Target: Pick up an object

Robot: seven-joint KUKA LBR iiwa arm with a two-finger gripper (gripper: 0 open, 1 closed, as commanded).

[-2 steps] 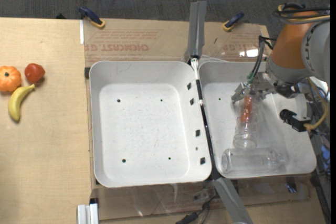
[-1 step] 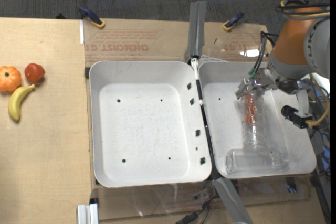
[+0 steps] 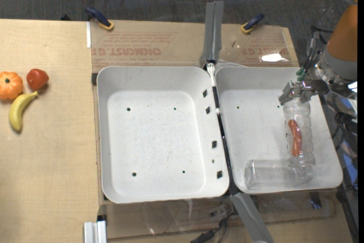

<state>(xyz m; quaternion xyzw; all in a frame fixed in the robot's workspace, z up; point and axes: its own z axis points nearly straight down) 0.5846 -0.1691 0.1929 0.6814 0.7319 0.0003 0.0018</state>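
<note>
Claw [image 3: 297, 92]: metal two-finger unit at the right bin's upper right, poised over the top end of a clear plastic bottle [image 3: 298, 134]. Whether it's open or shut, or gripping anything, can't be told from this angle; the rig line also bars any talk of finger position.

Bottle: transparent, ribbed, elongated, lying roughly lengthwise along the bin's right side, w/ an orange-red strip visible inside or on it. Just below, touching or nearly so, a clear tumbler [image 3: 267, 173] lies on its side, cylindrical, glossy, near the bin's front edge.

Right bin [image 3: 250, 94]: shallow white plastic tray, rounded corners, smooth matte floor w/ small dark dots. Left bin [image 3: 153, 134]: same shape & finish, joined at the centre by a grey divider strip [image 3: 213, 31].

Arm [image 3: 344, 42]: orange band, rounded casing, entering from the right.

Under the bins: brown corrugated cardboard [image 3: 142, 45], printed lettering, held by two blue-and-yellow clamps [image 3: 99, 18].

Far left, on the pale wooden bench [image 3: 45, 179]: orange [image 3: 9, 86], round; red tomato-like fruit [image 3: 37, 79], smooth; yellow banana [image 3: 20, 111], curved. All three close together, well apart from the bins.
</note>
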